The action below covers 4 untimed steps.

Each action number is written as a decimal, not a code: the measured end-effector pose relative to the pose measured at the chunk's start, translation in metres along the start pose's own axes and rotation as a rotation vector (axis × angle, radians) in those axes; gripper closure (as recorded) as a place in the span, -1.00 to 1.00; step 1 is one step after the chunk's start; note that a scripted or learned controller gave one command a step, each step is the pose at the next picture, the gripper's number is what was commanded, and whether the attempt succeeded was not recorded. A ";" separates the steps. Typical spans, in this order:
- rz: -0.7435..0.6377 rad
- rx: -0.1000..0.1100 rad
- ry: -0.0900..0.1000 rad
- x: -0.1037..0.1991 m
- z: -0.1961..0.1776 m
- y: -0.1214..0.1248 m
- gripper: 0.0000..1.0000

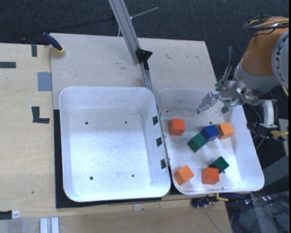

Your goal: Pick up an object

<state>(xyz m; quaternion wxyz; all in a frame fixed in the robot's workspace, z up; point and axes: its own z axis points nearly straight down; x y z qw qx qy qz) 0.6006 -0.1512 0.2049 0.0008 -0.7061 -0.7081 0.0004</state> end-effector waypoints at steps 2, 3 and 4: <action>0.001 0.004 -0.001 -0.003 0.047 -0.008 -1.00; 0.001 0.004 -0.001 -0.002 0.091 -0.005 -1.00; 0.000 0.003 -0.001 -0.001 0.115 -0.006 -1.00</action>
